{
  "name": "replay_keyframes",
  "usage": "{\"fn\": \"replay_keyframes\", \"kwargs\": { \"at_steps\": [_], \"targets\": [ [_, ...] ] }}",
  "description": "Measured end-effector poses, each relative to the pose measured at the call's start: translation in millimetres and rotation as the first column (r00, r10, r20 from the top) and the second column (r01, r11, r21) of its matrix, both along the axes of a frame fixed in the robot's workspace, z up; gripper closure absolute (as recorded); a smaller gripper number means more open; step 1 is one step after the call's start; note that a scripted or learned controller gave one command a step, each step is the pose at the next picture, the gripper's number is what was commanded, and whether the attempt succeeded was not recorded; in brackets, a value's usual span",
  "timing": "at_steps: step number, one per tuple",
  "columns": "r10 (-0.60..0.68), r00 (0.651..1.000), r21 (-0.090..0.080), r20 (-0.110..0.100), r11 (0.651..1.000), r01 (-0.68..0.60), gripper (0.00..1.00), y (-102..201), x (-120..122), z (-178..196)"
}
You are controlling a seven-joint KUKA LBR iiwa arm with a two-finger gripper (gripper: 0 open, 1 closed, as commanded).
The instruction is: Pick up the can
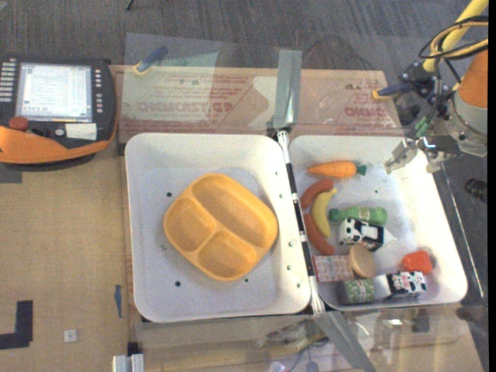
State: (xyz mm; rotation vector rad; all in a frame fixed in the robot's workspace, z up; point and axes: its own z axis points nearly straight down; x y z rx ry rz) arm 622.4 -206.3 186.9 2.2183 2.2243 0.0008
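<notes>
**Two bins, one can: the target lies nearward and a little left of the gripper**

One arm reaches in from the right, and its gripper [413, 150] hangs over the far right corner of the right bin [452, 242], close to the bin's far wall. At this slant I cannot tell whether it is released or clenched. Nothing can be made out in its grasp.

Closest to the gripper, to its left, a carrot [335, 169] lies along the far side of the bin. Nearer than that come a banana [322, 208], a green bottle [363, 214] and a cow-patterned carton [363, 233], bunched around the bin's middle.

What I take to be the can [358, 291] is on the opposite side of the bin. It lies on its side, green-labelled, against the near wall. From the gripper it is well apart, toward the near edge and somewhat left, with the middle cluster roughly between.

Its long axis runs left to right, about parallel to the near wall. A second cow-patterned box [407, 284] appears to touch its right end. A tan round piece [361, 260] sits just beyond it on the far side.

A grasp would probably best close across the short width, from the far and near sides. The wall and the tan piece leave little room there.

The left bin [147, 231] carries an orange divided plate [221, 225] and plays no part.
</notes>
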Motion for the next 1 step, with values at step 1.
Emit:
{"fn": "replay_keyframes", "kwargs": {
  "at_steps": [1],
  "targets": [
    [0.056,0.998,0.003,0.003,0.998,-0.056,0.0,6.1,-41.8,-96.5]
  ]
}}
